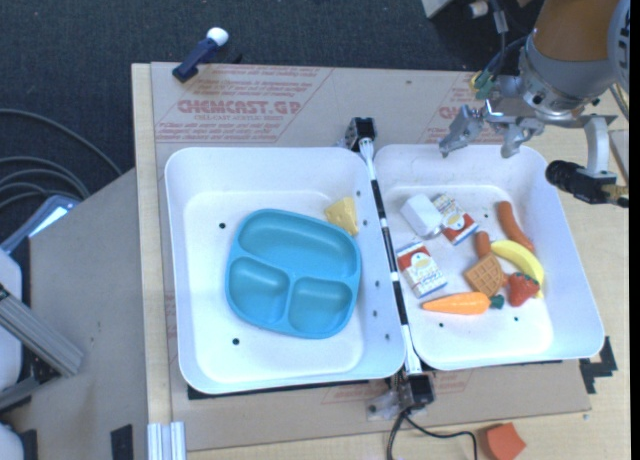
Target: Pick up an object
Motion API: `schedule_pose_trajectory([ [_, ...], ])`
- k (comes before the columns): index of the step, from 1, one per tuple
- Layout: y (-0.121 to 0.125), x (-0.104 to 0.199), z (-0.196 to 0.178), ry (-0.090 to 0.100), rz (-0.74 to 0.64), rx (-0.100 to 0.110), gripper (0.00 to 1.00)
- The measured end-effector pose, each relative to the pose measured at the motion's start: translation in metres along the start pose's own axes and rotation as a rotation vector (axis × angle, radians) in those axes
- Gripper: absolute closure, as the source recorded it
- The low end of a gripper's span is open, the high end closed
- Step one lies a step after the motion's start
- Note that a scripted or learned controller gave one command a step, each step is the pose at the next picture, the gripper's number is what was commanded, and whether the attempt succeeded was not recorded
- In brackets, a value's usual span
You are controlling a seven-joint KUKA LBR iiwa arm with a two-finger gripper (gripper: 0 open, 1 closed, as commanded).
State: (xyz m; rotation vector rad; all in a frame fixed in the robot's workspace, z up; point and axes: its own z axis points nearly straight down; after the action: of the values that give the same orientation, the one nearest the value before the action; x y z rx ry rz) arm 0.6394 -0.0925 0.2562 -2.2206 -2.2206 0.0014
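The gripper [484, 135] is hanging over the right bin's [575, 278] far rim, fingers spread and pinching nothing. In that bin are lying toy foods: a yellow banana [521, 258], an orange carrot [456, 303], a red strawberry [522, 290], a sausage [513, 225], a cracker [485, 275] and small cartons [421, 270]. A blue divided tray [293, 273] is sitting in the left bin [190, 248].

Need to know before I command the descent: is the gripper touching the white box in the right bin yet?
Apart. The camera view shows the gripper over the right bin's far rim, with bare white floor between it and the white box.
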Motion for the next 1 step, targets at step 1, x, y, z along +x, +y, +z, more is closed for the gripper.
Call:
schedule_pose_trajectory([
  [1,-0.0152,-0.0328,0.1203,0.000,0.001,0.000,0.00],
])
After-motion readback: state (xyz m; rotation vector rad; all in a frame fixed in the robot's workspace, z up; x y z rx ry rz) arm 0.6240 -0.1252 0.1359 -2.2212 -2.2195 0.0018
